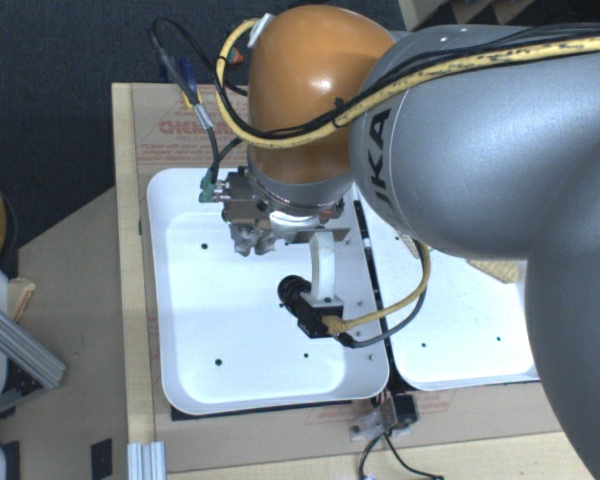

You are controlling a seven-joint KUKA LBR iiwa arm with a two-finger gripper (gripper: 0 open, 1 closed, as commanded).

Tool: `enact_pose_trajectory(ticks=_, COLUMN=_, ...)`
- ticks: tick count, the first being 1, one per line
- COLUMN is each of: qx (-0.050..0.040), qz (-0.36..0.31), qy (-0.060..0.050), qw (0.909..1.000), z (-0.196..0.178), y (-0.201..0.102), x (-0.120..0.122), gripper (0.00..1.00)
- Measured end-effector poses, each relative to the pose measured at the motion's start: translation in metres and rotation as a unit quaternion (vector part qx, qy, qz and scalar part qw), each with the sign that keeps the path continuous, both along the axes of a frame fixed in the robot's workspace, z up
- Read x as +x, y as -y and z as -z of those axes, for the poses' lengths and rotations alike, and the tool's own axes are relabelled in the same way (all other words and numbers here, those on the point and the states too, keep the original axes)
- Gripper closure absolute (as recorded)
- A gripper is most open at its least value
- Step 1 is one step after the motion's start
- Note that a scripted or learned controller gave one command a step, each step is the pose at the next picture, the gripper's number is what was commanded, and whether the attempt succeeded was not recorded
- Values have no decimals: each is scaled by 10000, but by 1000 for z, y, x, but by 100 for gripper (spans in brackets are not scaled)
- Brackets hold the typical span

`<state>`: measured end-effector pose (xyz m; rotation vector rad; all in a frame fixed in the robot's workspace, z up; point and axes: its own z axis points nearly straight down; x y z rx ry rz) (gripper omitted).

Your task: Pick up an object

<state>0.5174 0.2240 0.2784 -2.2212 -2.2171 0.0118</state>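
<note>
My gripper (252, 238) hangs low over the back half of the left white bin (185, 363), pointing down at the bin floor. The orange wrist band and the grey arm cover the middle and back of the bench, hiding the bin floor right under the gripper. I can make out no object between the gripper and the bin floor from this angle.
The right white bin (480, 363) lies beside the left one, mostly hidden under the arm. Both sit on a brown cardboard sheet (130, 168) on the bench. A small cable connector (395, 413) lies at the front edge between the bins.
</note>
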Motion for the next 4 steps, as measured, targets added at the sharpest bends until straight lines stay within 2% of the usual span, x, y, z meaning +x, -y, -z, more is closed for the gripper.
enact_pose_trajectory(ticks=1, qx=4, qz=-6, qy=-8, qw=10000, z=28, y=0, x=-41, gripper=100)
enact_pose_trajectory(ticks=2, qx=12, qz=40, qy=80, qw=10000, z=-33, y=84, x=-25, gripper=100)
enact_pose_trajectory(ticks=3, qx=24, qz=-15, qy=65, qw=10000, z=-63, y=78, x=-38, gripper=100)
enact_pose_trajectory(ticks=4, qx=22, qz=-27, qy=55, qw=10000, z=-72, y=35, x=-38, gripper=100)
